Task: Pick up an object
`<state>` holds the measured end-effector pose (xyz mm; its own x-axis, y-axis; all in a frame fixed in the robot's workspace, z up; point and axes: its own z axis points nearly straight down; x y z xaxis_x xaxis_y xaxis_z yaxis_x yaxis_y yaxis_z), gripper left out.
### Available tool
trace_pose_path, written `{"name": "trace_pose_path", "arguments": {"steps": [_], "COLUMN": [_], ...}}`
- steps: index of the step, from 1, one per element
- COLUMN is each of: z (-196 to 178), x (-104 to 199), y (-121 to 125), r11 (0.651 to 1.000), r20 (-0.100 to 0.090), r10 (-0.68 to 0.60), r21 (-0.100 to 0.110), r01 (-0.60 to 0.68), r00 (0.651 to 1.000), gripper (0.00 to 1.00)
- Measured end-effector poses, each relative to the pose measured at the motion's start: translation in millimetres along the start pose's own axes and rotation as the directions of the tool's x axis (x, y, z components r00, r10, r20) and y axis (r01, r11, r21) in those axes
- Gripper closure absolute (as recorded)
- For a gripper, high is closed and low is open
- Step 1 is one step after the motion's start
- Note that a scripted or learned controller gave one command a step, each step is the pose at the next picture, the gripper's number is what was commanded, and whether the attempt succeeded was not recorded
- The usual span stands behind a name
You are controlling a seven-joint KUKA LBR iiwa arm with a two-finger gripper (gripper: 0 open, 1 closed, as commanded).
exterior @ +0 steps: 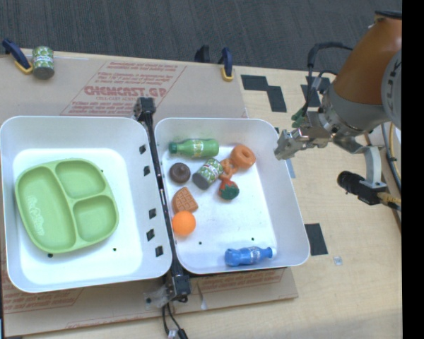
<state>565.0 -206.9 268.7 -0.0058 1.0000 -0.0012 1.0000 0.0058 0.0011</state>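
Note:
The right bin [286,210] holds several small things. Among them are a green bottle [193,147], a brown round piece [179,172], a green can [209,171] and an orange carrot-like toy [240,157]. There are also a red and green fruit [229,189], a waffle-like piece [185,200], an orange ball [184,223] and a blue bottle [249,256]. My gripper [288,145] hangs over the bin's right rim near its far corner, to the right of the carrot toy. I see nothing in it.
The left bin [127,256] carries a green divided plate [65,205]. A small can [42,61] stands on the cardboard at the far left, with blue clamps [226,63] along the back edge. Bare bench lies right of the bins.

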Motion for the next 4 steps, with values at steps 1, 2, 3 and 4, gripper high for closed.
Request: {"name": "trace_pose_path", "arguments": {"steps": [1,2,3,4], "z": [61,61,61,177], "x": [-4,-4,-4,62], "y": [87,87,87,-8], "r11": [1.000,1.000,1.000,1.000], "r20": [-0.001,0.000,0.000,-0.002], "r10": [-0.001,-0.001,-0.001,-0.001], "r21": [0.004,0.002,0.002,0.006], "r01": [0.001,0.001,0.001,0.001], "r00": [1.000,1.000,1.000,1.000], "gripper": [1.00,0.00,0.00,0.00]}}
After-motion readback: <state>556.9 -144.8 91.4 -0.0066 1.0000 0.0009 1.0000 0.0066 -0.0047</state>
